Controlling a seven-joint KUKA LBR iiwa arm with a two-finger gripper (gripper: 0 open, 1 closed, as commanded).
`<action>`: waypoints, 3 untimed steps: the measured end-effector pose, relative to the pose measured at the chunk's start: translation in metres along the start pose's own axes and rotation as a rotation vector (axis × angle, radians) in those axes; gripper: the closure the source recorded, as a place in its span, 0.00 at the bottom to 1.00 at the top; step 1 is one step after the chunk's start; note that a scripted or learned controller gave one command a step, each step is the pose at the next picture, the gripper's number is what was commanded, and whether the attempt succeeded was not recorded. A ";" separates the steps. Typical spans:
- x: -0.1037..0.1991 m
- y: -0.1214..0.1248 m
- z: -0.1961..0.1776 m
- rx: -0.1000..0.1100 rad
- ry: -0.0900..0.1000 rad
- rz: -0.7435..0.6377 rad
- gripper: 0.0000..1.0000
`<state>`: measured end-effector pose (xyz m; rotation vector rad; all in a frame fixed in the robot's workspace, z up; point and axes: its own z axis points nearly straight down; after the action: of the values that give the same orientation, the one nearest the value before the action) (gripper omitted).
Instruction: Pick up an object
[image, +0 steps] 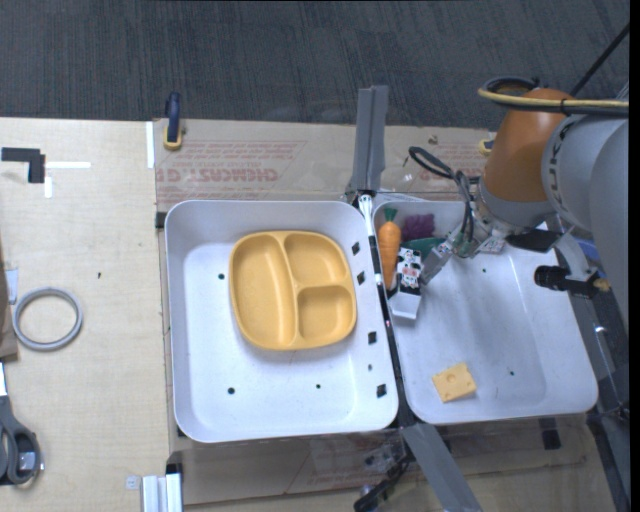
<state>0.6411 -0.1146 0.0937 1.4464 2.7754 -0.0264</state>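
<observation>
Carrot (389, 241) upper left of right bin (520, 385), upright at wall | stiff, smooth, light; grip mid-body across width | gripper (437, 262) just right of it; fingers' state: cannot tell | cheese wedge (454, 383) lower centre

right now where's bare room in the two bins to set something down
Right bin: open floor between the yellow cheese wedge and the far right wall. Left bin: a bare strip below the yellow divided plate. Crowded: right bin's upper-left corner, with carrot, small items and gripper.
</observation>
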 end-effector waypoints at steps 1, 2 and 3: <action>-0.010 0.014 0.000 -0.004 0.004 -0.261 0.00; -0.010 0.014 0.000 -0.004 0.004 -0.262 0.00; -0.004 0.009 0.000 0.000 0.000 -0.139 0.00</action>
<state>0.6506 -0.1127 0.0939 1.2513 2.8704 -0.0279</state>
